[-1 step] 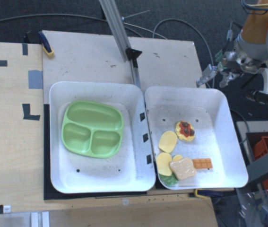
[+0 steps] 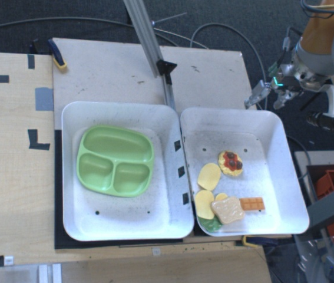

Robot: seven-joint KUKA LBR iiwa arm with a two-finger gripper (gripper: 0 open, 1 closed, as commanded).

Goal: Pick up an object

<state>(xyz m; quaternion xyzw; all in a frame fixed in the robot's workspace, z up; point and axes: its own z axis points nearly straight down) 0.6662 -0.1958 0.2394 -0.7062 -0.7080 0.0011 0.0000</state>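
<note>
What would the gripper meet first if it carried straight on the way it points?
Probably the back rim of the right shallow white bin; the gripper points down-left beyond its far right corner, though depth is unclear.

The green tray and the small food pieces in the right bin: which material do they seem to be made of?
The green divided tray looks like moulded plastic: one even colour, rounded compartments, a soft sheen. The food pieces, such as the yellow slices, the toast piece and the orange wafer, look like toy plastic or rubber, flat in colour, though the view is too coarse to be sure.
</note>
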